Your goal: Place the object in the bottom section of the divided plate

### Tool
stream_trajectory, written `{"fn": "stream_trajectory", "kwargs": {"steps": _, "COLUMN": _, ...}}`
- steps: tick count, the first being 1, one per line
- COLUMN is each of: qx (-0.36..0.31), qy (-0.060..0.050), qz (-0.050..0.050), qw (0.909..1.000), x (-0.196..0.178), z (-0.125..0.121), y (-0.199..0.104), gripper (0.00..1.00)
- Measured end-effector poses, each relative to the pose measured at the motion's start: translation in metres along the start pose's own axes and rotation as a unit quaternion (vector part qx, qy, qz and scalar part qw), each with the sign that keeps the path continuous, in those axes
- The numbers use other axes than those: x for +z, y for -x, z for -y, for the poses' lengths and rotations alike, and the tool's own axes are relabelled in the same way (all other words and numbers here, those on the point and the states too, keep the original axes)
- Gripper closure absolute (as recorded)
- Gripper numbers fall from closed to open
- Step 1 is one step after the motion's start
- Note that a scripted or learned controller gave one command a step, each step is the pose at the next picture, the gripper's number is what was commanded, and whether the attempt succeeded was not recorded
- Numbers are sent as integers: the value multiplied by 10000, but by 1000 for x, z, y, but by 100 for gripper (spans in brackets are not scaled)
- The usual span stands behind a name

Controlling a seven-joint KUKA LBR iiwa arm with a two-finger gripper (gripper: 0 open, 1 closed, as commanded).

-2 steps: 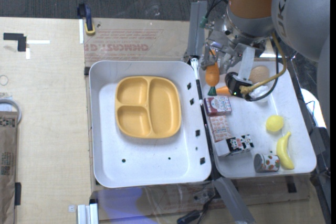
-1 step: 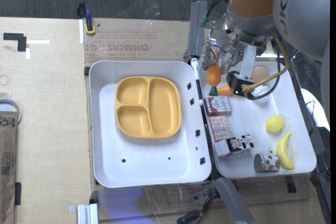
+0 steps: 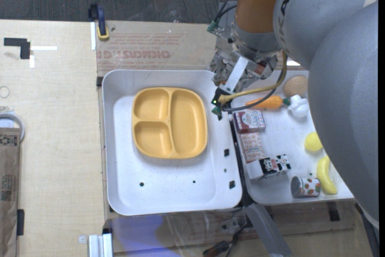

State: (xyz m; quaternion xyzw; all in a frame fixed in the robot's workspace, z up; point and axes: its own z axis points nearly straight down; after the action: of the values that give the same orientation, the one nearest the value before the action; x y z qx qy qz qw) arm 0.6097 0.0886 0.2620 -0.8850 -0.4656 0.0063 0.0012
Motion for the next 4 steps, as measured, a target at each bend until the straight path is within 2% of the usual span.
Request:
{"fn": "stream_trajectory", "kwargs": {"steps": 1, "qx": 1289, "qy": 13, "qz": -5, "qw": 9917, "x": 1, "z": 36, "y": -51, "gripper": 100}}
{"fn": "stream_trajectory", "kwargs": {"steps": 2, "qx": 1516, "qy": 18, "qz": -14, "qw": 9884, "x": -22, "z": 94, "y": -91, "gripper": 100}}
{"fn": "stream_trajectory", "kwargs": {"steps": 3, "qx": 1658, "qy": 12, "qz": -7, "qw": 9862, "x": 44, "z": 77, "y": -115, "gripper": 100}}
{"fn": "stream_trajectory", "kwargs": {"steps": 4, "qx": 2909, "qy": 18, "qz": -20, "qw": 9567, "x": 71, "z": 96, "y": -102, "gripper": 100}}
